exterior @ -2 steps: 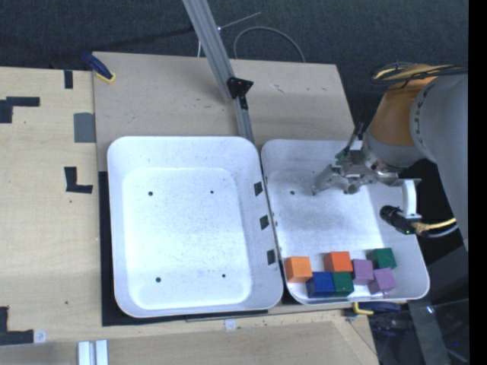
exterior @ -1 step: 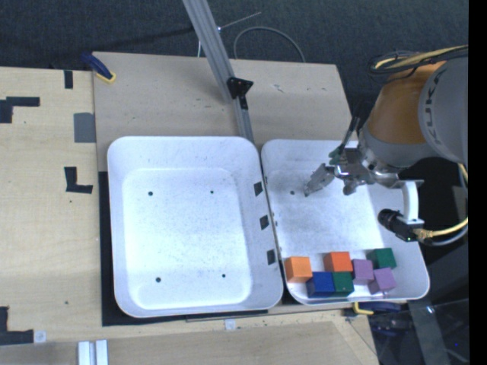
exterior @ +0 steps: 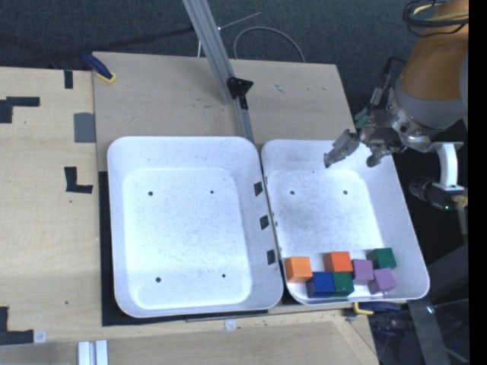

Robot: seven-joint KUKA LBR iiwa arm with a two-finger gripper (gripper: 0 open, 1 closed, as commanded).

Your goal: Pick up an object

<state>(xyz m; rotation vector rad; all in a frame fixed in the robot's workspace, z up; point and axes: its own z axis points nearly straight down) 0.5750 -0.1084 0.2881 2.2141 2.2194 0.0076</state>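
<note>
Several small blocks lie in a cluster at the near end of the right bin (exterior: 396, 204): an orange block (exterior: 298, 268), a second orange block (exterior: 338, 261), a blue block (exterior: 323, 283), a green block (exterior: 343, 282), two purple blocks (exterior: 364, 269) (exterior: 384, 280) and a dark green block (exterior: 382, 258). My gripper (exterior: 356, 152) hangs above the far right corner of that bin, well away from the blocks. Its two fingers (exterior: 338, 151) are spread apart with nothing between them.
The left bin (exterior: 183, 158) sits beside the right one. A slanted metal pole (exterior: 213, 36) runs from the top down to the gap between the bins. A thin cable loop (exterior: 266, 40) lies on the bench behind them.
</note>
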